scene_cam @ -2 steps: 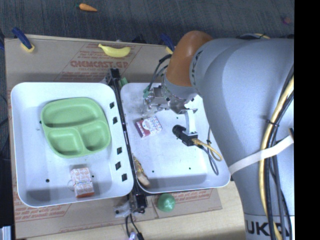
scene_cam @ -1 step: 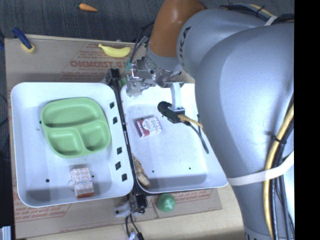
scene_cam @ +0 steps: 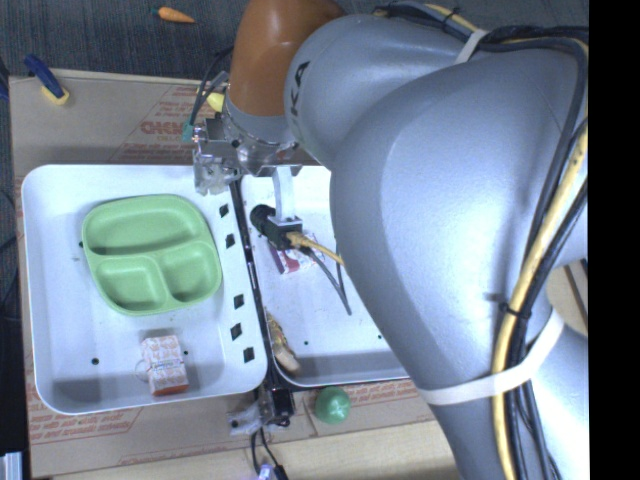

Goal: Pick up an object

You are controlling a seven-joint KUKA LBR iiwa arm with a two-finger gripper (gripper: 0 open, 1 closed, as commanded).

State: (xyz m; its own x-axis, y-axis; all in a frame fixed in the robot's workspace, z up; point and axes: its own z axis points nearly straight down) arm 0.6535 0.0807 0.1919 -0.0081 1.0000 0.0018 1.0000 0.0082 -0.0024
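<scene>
object: green three-part plate [scene_cam: 150, 253], lying flat in the left bin [scene_cam: 40, 298], a small wrapped packet [scene_cam: 163, 364] near it | gripper [scene_cam: 212, 173]: above the bins' shared edge, just beside the plate's upper right corner; finger opening unclear, nothing seen held

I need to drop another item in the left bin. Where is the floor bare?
In the left bin, bare floor lies left of the green tray, and along the near edge on both sides of the small packet. The far right corner is crowded by the gripper.
</scene>
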